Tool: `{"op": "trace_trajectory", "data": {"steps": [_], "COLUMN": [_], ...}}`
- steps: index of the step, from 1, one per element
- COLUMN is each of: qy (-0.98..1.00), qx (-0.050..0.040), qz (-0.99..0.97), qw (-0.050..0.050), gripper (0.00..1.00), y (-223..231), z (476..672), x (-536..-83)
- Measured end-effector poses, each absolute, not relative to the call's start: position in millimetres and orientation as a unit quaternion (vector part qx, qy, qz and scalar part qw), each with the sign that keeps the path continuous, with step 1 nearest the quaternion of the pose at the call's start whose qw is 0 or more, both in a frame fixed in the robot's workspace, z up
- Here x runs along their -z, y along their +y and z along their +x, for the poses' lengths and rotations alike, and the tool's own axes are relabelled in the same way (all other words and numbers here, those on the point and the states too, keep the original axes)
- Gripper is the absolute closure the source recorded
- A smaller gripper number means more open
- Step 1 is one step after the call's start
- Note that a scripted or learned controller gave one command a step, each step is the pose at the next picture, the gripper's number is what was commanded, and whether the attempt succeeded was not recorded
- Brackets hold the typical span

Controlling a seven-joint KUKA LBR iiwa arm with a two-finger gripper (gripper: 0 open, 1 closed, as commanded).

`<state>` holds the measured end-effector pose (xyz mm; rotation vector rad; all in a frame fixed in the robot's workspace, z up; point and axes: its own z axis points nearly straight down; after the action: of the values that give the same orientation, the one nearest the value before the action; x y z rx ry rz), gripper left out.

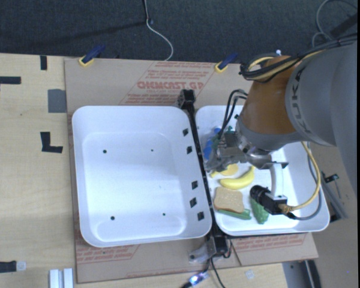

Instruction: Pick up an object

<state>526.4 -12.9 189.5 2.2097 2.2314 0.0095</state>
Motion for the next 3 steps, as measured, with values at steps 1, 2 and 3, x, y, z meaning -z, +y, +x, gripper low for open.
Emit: {"op": "trace_trajectory", "data": {"steps": [1, 2, 3], "qy": [0.707, 0.712, 0.71], "qx": [0.0024, -0.003, -0.0069], "qz": [0.708, 0.702, 0.704], "qw": [-0.002, 0.0, 0.004], "gripper": [1.0, 1.0, 1.0], "y": [-31, 65, 120], "z": [481.6, 506.9, 563.0], "x": [-184, -245, -371]}}
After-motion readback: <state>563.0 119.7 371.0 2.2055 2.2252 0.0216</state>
